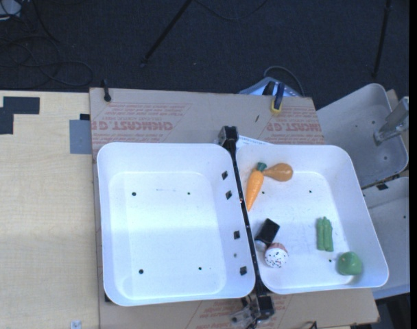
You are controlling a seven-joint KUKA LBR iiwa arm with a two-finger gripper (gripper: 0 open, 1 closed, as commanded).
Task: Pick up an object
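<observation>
Pre-grasp step — nothing lifted. Carrot [254,189] near right bin [373,249] left wall, toward far edge (other toys nearby). Gripper state: cannot tell. Next — descend over carrot, close.

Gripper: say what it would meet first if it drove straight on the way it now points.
Probably the right bin, at its rim. The gripper sits at the view's right edge and seems to point down-left, but depth is unclear.

Wooden bench [37,204] under cardboard sheet [195,118], two bins [112,157]
</observation>
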